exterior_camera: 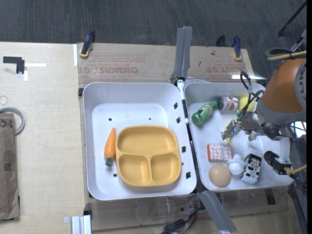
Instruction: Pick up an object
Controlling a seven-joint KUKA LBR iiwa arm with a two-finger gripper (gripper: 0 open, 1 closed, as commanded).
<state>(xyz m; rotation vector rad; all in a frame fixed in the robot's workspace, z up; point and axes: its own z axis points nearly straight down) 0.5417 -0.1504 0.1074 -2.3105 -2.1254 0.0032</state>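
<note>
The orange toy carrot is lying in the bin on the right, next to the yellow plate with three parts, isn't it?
Not quite. The camera view shows the orange toy carrot lying in the white bin on the left, not the right one. The rest is right: it lies next to the yellow plate with three parts.

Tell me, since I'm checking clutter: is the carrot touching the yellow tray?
Touching: the camera view shows the carrot lying right against the yellow tray's left rim, no gap between them.

Robot lab: clamped cardboard (146, 62), two white bins (90, 130), bench (39, 130).
</note>
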